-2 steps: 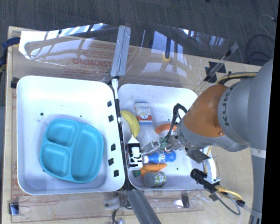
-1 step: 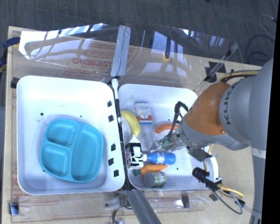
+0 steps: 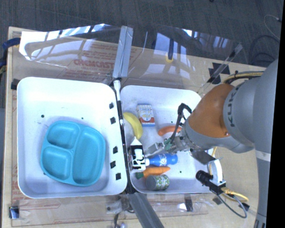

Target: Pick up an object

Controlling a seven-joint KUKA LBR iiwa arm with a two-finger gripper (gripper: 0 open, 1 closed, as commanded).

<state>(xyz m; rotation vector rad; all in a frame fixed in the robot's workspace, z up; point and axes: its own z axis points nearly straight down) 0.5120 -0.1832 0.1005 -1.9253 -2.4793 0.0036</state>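
We hover our jaws (image 3: 165, 146), whose state we cannot tell, just above the blue bottle (image 3: 161, 160), whose long axis runs left-right across the right bin (image 3: 193, 96).

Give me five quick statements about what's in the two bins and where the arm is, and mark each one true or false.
1. The blue divided plate lies in the left bin. True.
2. The banana lies in the left bin beside the plate. False: it lies in the right bin, near the divider.
3. The gripper is down inside the right bin. True.
4. The blue bottle stands upright. False: it lies on its side, next to the carrot.
5. The plate has two compartments. False: it has three.
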